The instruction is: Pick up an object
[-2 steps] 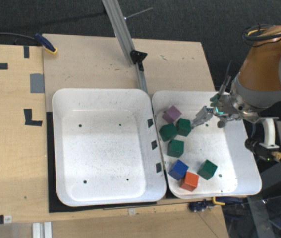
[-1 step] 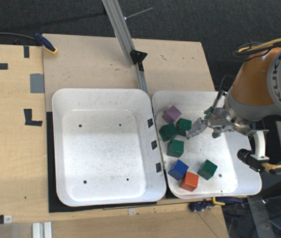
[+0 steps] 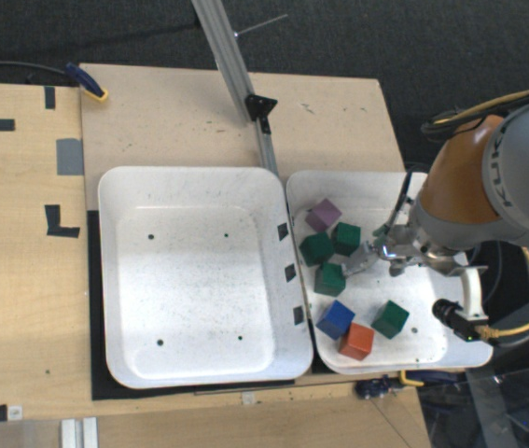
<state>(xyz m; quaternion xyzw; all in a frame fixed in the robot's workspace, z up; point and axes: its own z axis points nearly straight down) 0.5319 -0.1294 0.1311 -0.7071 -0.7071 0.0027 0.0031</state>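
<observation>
Right bin (image 3: 413, 348): green cube (image 3: 330, 279) beside fingers (image 3: 361, 259)

Both bins (image 3: 115, 194) are white, the left one faintly speckled with grey. The right bin holds 4 green blocks (image 3: 317, 247), 1 purple block (image 3: 323, 217), 1 blue block (image 3: 336, 319) and 1 orange block (image 3: 357, 342). The arm (image 3: 488, 185) is grey with an orange band.

One fixed camera looks down slantwise over both bins (image 3: 115, 194).
</observation>
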